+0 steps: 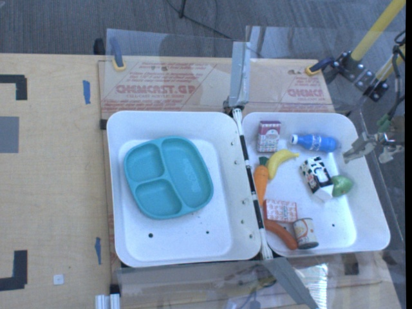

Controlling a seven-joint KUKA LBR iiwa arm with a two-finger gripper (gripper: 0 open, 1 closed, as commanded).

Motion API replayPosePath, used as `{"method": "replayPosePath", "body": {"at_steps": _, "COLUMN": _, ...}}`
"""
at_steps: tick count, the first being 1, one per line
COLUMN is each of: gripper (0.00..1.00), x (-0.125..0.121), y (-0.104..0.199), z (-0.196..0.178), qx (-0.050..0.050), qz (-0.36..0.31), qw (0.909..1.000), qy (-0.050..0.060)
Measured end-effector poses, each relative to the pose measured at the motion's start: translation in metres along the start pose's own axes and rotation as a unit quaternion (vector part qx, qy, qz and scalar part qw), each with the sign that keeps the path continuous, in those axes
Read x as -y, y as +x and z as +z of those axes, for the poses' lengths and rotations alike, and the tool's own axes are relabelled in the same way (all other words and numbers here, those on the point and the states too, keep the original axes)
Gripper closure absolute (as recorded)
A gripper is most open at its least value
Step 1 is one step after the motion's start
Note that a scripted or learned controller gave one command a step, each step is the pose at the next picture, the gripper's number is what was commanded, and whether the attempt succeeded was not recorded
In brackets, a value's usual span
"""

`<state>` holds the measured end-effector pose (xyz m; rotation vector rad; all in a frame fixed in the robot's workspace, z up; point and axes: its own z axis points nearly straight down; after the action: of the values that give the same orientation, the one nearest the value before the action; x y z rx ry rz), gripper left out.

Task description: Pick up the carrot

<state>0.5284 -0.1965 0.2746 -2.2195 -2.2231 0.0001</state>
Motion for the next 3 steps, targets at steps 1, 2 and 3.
{"method": "replayPosePath", "body": {"at_steps": 1, "gripper": 0.0, "x": -0.058, "y": 0.05, "z": 0.067, "qx": 0.0, "qz": -0.022, "qw": 0.9998, "qy": 0.0}}
{"method": "replayPosePath", "body": {"at_steps": 2, "gripper": 0.0, "x": -0.072, "y": 0.058, "z": 0.059, "qx": 0.001, "qz": 0.164, "qw": 0.9865, "qy": -0.001}}
{"method": "replayPosePath", "body": {"at_steps": 3, "gripper": 0.0, "x": -0.01, "y": 0.104, "z": 0.139, "qx": 0.0, "qz": 0.248, "qw": 0.9689, "qy": 0.002}}
